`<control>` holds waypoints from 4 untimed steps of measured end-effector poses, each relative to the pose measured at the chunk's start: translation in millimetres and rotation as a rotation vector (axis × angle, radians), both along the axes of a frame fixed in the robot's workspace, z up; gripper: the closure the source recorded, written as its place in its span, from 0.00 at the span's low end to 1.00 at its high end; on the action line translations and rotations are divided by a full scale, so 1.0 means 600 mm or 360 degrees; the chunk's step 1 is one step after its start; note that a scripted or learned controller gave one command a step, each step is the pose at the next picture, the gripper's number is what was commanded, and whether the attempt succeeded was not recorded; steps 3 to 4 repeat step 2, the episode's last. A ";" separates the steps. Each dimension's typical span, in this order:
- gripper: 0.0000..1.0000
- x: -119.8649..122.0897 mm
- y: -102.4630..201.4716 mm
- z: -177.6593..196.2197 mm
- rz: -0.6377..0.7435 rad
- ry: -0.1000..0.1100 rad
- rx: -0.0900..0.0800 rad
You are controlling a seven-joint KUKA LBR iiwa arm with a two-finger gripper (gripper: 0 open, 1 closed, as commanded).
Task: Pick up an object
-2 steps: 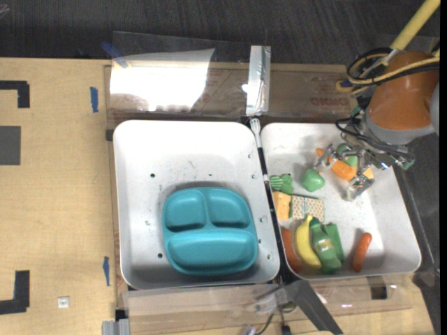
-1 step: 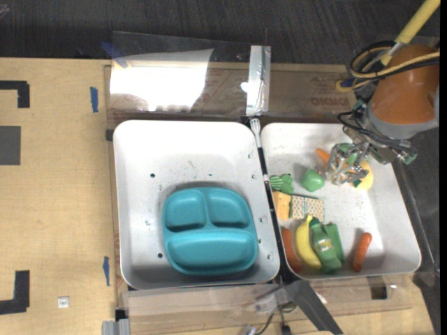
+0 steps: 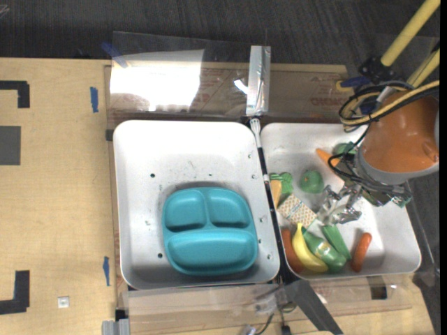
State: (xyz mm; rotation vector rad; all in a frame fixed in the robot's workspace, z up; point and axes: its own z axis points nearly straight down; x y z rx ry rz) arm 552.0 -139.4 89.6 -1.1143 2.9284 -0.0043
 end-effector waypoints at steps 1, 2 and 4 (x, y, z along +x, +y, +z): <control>0.00 0.001 -0.003 0.000 -0.0003 -0.0004 -0.0003; 0.00 0.099 0.049 -0.001 -0.0218 -0.0007 0.0004; 0.00 0.099 0.049 -0.001 -0.0218 -0.0007 0.0004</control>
